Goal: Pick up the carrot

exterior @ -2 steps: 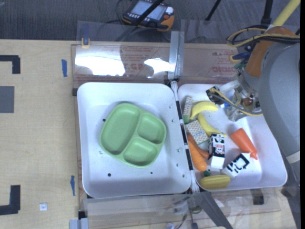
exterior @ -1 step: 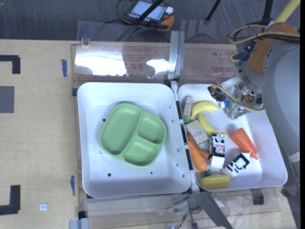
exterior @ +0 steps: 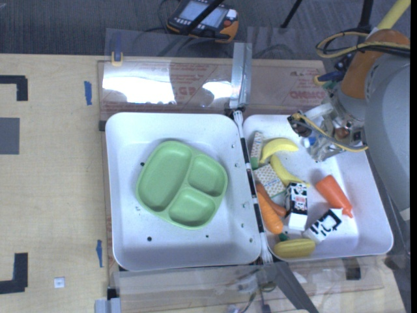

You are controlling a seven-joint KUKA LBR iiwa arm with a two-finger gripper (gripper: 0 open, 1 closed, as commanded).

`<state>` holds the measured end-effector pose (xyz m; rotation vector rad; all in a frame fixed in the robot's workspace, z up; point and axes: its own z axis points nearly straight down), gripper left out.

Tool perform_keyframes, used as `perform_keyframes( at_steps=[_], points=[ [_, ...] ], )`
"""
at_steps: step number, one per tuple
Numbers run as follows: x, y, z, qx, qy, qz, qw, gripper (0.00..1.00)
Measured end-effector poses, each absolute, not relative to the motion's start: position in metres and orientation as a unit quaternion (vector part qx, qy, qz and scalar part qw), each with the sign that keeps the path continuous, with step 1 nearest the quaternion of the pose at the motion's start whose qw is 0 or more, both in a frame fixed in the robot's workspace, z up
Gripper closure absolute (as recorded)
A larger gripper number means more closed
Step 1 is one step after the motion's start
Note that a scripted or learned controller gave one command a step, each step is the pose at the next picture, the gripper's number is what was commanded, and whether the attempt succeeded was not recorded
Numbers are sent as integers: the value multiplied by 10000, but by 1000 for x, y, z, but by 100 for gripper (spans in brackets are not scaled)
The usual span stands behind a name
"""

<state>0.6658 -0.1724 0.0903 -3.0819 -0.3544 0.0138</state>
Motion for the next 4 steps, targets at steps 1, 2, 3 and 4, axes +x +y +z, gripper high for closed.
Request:
perform_keyframes(
  at_steps=[1,2,3,4],
  points=[
    [663,-198,87,-9939,-1091,63,148,100],
    [664,-196,97,-9936,-1119,67,148,100],
    [661,-181,201,-9948,-1022,-1,1,100],
    [657,-207,127,-9880,-1546,-3,9,100]
  ],
)
